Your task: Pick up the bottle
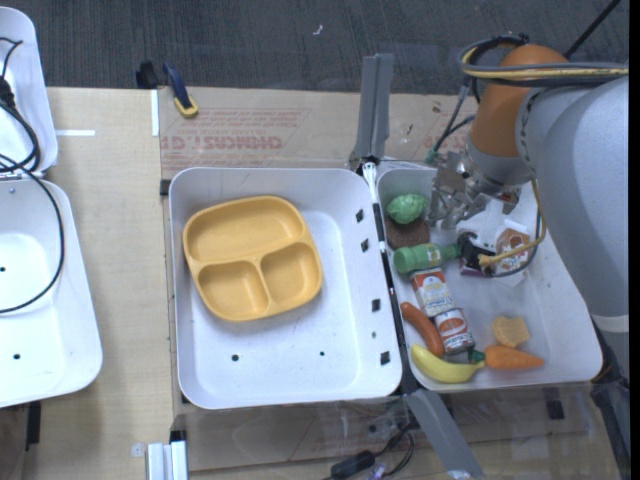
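In the camera view, two white bins stand side by side on the surface [110,128]. The left bin [200,368] takes the middle of the frame and carries a yellow tray [252,257] with three compartments, lying a little tilted in its upper left part.

The right bin [560,298] is at the right of the frame and is full of small things. The bottle [424,258] is green with a white label and lies on its side near the left wall of this bin, about in the middle of its height. Just above it there is a green round thing [406,208] on a brown patch. Below the bottle lies a can [442,314] with a red and white label, and left of the can a red sausage-like thing [420,328]. A banana [443,368] lies along the lower edge, a carrot [512,359] is beside it on the right, and a pale yellow piece [510,330] sits above the carrot.

The arm [580,168] comes in from the right with its orange band at the upper right. The end effector [452,208] hangs over the upper part of the right bin, up and right of the bottle and apart from it. Whether it is spread or pressed together I cannot tell.
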Robot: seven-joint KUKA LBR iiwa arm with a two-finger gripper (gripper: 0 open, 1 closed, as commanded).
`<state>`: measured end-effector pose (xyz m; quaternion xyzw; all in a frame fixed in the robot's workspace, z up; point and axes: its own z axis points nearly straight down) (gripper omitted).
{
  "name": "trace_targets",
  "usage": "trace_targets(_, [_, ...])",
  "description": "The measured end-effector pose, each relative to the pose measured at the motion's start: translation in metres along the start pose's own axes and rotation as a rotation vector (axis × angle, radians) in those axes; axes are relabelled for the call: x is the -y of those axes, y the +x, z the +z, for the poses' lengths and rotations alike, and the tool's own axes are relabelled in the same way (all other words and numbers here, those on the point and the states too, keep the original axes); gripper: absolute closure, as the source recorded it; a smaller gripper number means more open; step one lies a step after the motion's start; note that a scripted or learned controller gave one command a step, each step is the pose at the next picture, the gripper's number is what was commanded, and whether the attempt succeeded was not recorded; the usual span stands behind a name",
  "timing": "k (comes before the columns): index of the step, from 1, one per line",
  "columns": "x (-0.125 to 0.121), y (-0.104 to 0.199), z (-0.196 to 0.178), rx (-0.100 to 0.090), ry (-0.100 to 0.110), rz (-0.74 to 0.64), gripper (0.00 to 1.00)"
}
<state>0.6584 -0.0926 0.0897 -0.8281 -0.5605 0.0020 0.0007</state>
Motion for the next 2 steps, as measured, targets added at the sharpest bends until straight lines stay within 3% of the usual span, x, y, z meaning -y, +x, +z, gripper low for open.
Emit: trace_targets(2, [0.0, 0.0, 0.0001, 0.0, 0.0, 0.0, 0.0])
